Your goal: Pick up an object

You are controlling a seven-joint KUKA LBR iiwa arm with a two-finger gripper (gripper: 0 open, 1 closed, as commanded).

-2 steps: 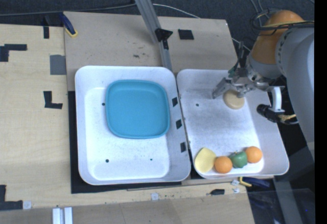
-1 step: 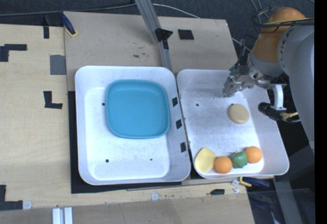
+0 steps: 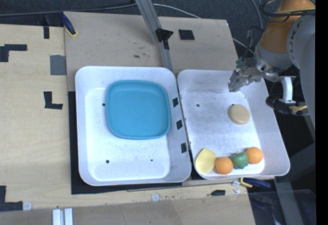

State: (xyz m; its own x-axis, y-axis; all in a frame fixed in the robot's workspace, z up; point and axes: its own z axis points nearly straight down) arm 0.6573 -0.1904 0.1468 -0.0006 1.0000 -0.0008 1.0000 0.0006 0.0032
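My gripper hangs over the back right part of the right bin, above and slightly left of a beige round object. Nothing shows between its fingers. Along the bin's front edge lie a yellow piece, an orange ball, a green object and a second orange ball.
The left bin holds a blue square plate. A grey metal pole slants across the back between the bins. Cables run behind the bench at upper right.
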